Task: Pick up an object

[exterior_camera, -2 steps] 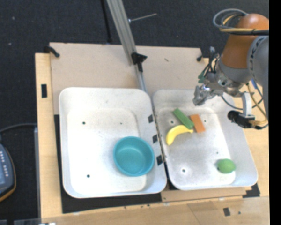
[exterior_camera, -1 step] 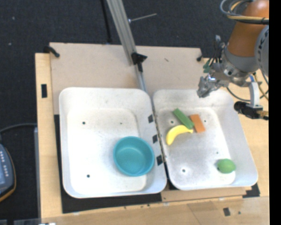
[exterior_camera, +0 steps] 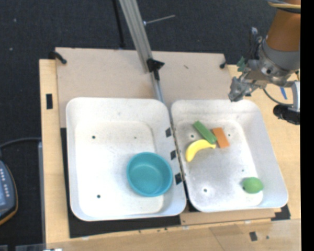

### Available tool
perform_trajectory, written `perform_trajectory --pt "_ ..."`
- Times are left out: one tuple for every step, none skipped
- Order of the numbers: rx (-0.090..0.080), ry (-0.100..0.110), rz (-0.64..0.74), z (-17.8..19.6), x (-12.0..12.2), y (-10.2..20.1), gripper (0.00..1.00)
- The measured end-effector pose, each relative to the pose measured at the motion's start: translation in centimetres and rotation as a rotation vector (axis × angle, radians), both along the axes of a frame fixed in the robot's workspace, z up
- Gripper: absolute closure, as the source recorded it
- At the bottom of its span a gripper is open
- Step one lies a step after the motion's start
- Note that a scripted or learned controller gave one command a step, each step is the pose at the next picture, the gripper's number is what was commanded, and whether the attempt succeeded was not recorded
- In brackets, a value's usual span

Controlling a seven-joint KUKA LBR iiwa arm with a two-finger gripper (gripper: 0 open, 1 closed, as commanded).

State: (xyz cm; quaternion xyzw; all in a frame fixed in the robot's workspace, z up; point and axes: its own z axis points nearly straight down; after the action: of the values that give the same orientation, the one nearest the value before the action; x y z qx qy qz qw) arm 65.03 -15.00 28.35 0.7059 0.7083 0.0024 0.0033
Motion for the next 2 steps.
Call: perform_trajectory --pt "0.002 0.006 0.003 0.5 -1.1 4.8 1.0" --pt "0.002 0.007 0.002 0.5 -1.8 10.0 1.0"
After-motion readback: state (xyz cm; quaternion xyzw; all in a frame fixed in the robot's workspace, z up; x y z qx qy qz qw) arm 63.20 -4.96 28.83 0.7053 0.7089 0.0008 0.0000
